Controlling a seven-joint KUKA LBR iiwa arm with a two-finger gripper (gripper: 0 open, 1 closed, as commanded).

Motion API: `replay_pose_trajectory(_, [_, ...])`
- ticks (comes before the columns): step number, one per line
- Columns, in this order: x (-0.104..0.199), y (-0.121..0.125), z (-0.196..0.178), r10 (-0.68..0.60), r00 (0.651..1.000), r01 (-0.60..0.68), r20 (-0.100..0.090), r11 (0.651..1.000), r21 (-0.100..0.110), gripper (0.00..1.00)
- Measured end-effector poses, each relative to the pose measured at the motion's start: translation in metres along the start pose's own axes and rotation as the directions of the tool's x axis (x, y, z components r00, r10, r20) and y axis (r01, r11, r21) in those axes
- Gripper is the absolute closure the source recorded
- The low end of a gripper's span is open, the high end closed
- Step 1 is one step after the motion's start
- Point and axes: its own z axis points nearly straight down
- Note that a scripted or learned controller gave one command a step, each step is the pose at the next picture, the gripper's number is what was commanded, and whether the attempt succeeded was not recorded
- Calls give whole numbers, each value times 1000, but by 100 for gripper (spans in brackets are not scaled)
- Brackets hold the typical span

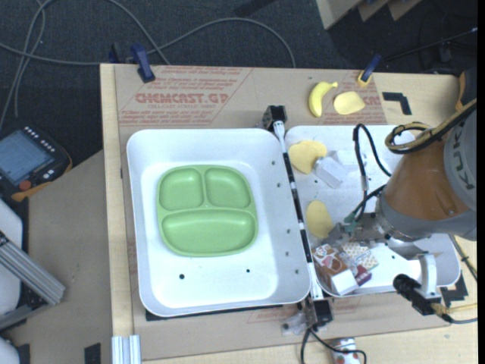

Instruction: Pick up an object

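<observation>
My gripper (355,228) is down inside the right bin (342,137), under the grey arm with its orange band (424,184). It sits just above a red-and-white patterned packet (346,257) and to the right of a yellow piece (319,218). A small white block (343,281) lies at the packet's near edge. Further back in the same bin are a yellow rounded piece (305,155) and a pale grey block (330,173). The arm hides the bin's right half.
The left bin (144,203) holds a green divided plate (206,209). A yellow banana (321,97) and another yellow piece (348,102) lie on the bench behind the right bin. Cables loop over the right bin's far side.
</observation>
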Motion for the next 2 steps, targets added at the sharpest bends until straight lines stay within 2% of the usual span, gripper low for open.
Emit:
replay_pose_trajectory(1, [-45, 0, -33, 1, 1000, -1, 2, 1000, -1, 0])
replay_pose_trajectory(2, [-1, 13, -3, 5, 1000, -5, 11, 1000, -6, 0])
